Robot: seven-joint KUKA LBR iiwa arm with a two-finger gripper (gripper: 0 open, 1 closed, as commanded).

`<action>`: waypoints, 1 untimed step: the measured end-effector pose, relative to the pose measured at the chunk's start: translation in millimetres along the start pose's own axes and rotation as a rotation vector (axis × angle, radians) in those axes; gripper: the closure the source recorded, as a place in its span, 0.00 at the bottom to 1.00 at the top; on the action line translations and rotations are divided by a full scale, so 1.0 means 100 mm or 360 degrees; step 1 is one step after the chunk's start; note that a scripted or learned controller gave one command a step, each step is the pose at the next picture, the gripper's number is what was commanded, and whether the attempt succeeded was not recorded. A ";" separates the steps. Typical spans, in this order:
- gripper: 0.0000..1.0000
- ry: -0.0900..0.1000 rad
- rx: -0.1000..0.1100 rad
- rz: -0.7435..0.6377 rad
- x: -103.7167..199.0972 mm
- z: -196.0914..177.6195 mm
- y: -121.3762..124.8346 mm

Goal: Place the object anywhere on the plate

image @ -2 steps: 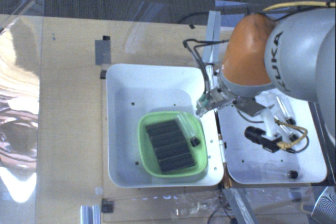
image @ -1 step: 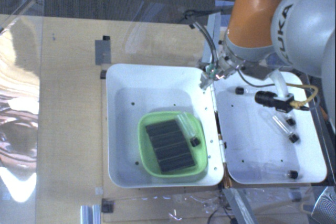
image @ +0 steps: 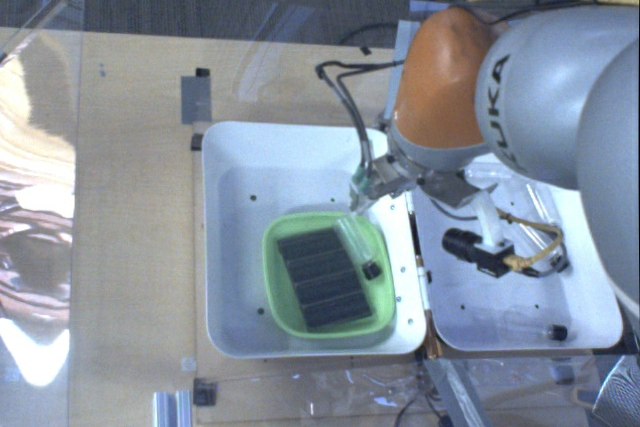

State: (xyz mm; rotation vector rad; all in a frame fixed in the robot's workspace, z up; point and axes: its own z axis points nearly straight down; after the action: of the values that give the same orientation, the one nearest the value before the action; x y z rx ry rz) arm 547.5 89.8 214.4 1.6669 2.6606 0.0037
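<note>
The gripper (image: pixel 357 215) hangs over the 1 o'clock edge of the green plate (image: pixel 272 267) in the left bin (image: pixel 225 245). I cannot tell if it is released or clenched. The dark ridged block (image: pixel 322 277) lies flat on the plate, near the gripper, at 7 o'clock from it. Its long axis runs from 11 o'clock to 5 o'clock.

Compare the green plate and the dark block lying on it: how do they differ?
The plate is light green; the block is dark grey. The plate is larger and bears the block. The plate's rim is smooth; the block's top is grooved. Both are roughly rectangular and sit in the same white bin.
</note>
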 end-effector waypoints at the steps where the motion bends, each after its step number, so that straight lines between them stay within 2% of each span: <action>1: 0.00 0.0000 0.0000 0.0000 0.00 0.00 0.00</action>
State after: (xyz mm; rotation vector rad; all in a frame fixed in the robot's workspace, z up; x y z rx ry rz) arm 547.5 89.7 214.5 1.6671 2.6604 0.0039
